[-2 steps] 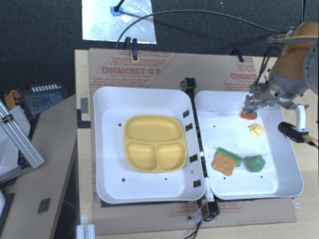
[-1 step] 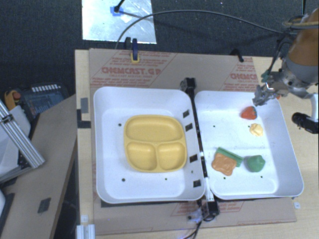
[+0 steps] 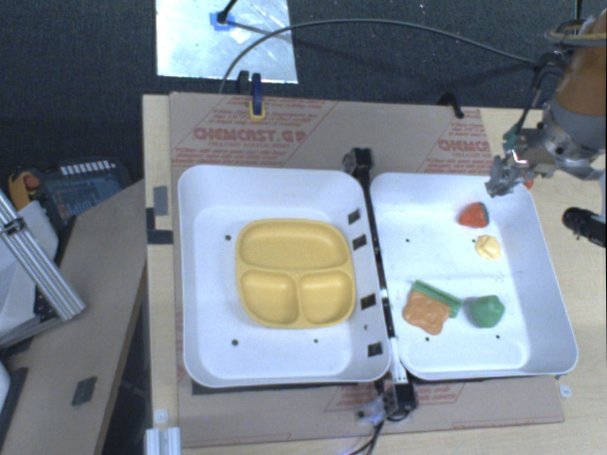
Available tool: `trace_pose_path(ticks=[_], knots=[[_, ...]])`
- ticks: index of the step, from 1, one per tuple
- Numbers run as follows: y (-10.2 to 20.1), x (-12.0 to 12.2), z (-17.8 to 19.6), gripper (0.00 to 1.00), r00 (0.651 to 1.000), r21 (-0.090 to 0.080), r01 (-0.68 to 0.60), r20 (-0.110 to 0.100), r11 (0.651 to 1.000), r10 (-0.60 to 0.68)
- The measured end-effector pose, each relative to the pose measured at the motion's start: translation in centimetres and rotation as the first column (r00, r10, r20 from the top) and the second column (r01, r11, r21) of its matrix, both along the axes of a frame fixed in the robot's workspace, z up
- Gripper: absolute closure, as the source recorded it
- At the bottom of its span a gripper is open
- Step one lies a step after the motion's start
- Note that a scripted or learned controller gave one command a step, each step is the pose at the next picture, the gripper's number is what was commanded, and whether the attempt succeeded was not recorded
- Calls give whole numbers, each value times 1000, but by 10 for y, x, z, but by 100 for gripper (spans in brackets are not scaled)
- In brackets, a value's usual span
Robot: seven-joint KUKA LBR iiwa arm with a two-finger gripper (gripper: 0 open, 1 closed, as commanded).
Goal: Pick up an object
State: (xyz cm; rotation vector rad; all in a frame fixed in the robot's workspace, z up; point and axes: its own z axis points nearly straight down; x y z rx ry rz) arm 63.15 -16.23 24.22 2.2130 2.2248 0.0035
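Note:
The right bin (image 3: pixel 531 344) holds several small objects: a red-orange piece (image 3: pixel 473 216) near its far side, a pale yellow piece (image 3: pixel 487 246) just below it, and toward the front an orange block (image 3: pixel 426 312), a green bar (image 3: pixel 436 295) lying against it and a green lump (image 3: pixel 486 310). My gripper (image 3: pixel 503 182) hangs over the bin's far right rim, up and to the right of the red-orange piece. Nothing shows between its tips.
The left bin (image 3: pixel 204 254) carries a yellow three-compartment tray (image 3: pixel 292 271). A black divider strip (image 3: pixel 372 254) runs between the bins. A cable arcs over the back of the bench. Clutter sits off the bench at the left.

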Motion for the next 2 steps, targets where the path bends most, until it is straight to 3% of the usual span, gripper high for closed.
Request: trace_pose_path(ticks=[2], knots=[[115, 2, -3, 100, 1000, 3, -4, -1, 1000, 4]])
